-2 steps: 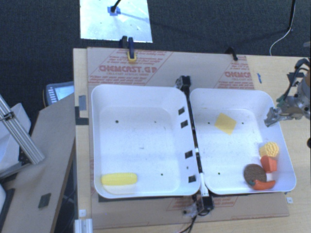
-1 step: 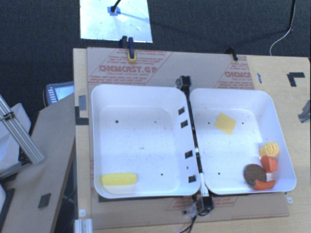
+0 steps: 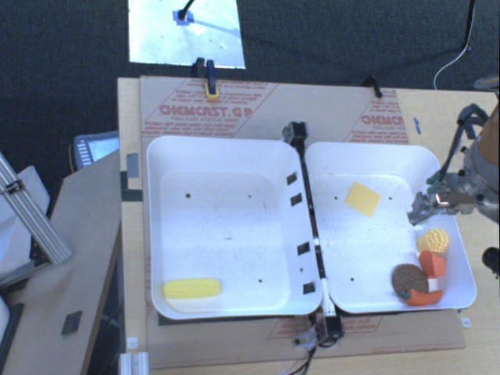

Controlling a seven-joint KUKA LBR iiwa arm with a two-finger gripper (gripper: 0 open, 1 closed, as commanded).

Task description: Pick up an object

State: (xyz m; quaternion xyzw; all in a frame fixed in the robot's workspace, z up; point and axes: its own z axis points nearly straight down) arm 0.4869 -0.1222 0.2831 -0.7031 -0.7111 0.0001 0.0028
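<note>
While reaching, the hand (image 3: 423, 208) hovers above the corn cob (image 3: 434, 241).
Its opening cannot be told; next, it must descend onto the cob.

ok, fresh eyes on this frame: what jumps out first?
Probably the cluster of toy food in the right bin's near right corner: a corn cob, an orange piece and a brown round piece packed together, with the gripper just above them at the bin's right wall. After that, the flat yellow square alone mid-bin, and the long yellow piece in the left bin's near left corner.
</note>
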